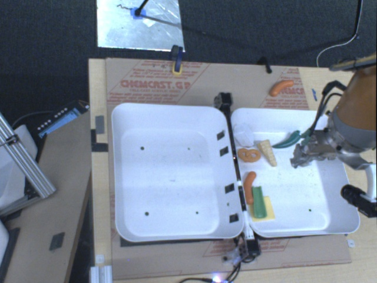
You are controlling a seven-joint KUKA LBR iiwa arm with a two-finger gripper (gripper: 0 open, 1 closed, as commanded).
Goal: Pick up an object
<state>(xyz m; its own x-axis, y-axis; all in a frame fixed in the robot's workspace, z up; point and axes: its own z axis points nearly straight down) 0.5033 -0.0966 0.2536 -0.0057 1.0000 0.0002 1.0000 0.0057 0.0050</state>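
Camera view: arm reaches over right bin; jaws low beside teal object, opening unclear.

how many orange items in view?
3. A pretzel and a carrot-like piece lie in the right bin near the divider; a sausage-like piece lies on the board behind that bin. The arm may hide others.

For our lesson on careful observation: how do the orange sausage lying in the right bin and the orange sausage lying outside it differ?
The bin sausage lies inside the right bin; the outer sausage lies on the cardboard behind it. The bin sausage runs nearly lengthwise beside a green piece; the outer sausage lies more crosswise, alone. Both are small, orange and rounded.
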